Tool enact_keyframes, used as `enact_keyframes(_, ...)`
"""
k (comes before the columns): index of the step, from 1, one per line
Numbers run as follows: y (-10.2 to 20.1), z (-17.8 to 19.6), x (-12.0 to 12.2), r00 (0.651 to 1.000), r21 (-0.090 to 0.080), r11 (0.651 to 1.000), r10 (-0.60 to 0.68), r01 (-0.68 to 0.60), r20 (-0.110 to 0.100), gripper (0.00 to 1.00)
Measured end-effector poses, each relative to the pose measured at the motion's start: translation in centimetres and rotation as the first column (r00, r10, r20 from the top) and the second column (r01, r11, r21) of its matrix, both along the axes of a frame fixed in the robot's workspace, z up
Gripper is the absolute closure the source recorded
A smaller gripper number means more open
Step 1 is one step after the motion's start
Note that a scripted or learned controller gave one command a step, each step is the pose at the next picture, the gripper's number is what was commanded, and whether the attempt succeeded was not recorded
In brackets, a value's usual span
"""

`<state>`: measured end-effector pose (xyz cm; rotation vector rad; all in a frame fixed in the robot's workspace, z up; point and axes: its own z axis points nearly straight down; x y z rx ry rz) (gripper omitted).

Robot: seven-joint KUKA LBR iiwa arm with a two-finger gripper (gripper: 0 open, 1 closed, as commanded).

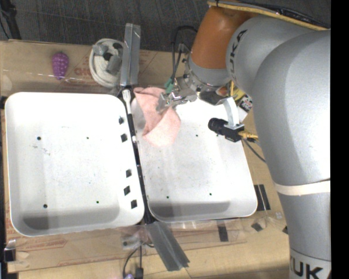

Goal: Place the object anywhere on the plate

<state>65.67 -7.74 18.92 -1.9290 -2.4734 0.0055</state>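
my arm (291,97) comes in from the right, grey with its orange band (218,36) up near the top of the view, and my tool (173,97) sits low over the far left corner of the right bin (221,185). it is right on top of a pink plate (163,127) that lies tilted in that corner, one edge up against the divider between the two bins. whether anything sits between the tips i cannot tell, nor how wide they stand; the metal parts blur into the plate. i cannot make out the object i am meant to place. the left bin (64,167) lies just beside, touching the right one along the middle. beyond the bins, on the table (23,68), a small purple grape-like bunch (60,64) rests near the far left corner, and a white coil of cord (107,63) sits near the top of the divider, well apart from the bunch.
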Motion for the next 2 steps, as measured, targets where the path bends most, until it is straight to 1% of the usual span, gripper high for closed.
enact_keyframes(1,0.1,4.0,0.0,1.0,0.0,1.0,0.006,-0.006,0.001,1.0)
enact_keyframes(2,5.3,3.1,-2.0,0.916,0.002,0.916,0.4,-0.4,-0.002,1.0)
